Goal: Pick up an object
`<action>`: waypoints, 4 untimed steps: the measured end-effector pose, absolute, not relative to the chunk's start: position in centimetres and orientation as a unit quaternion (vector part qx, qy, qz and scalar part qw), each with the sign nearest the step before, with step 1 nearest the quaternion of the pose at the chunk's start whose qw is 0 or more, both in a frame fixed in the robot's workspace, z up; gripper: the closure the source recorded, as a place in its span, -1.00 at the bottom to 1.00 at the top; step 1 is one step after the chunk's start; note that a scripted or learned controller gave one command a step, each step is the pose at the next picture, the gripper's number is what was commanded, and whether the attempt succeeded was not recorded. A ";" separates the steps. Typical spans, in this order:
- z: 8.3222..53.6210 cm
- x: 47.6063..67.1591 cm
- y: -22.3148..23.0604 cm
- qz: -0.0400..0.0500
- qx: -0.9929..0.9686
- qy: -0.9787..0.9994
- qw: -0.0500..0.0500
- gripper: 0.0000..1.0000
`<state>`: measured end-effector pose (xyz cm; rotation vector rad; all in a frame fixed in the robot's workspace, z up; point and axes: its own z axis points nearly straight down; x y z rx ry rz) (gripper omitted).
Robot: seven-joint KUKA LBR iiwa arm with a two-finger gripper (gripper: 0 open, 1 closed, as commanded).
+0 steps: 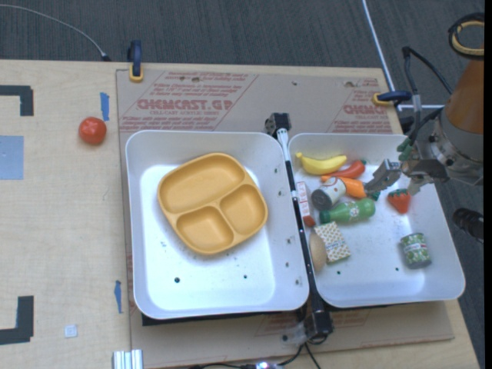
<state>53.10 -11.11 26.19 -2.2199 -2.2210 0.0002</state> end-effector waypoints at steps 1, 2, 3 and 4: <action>13.6 52.7 -9.1 0.000 -0.707 -0.707 0.001 -1.00; 9.7 51.2 -9.1 -0.003 -0.707 -0.707 -0.003 -1.00; 10.7 51.3 -9.0 -0.004 -0.707 -0.707 -0.003 1.00; 18.6 56.5 -1.8 -0.001 -0.706 -0.708 0.000 1.00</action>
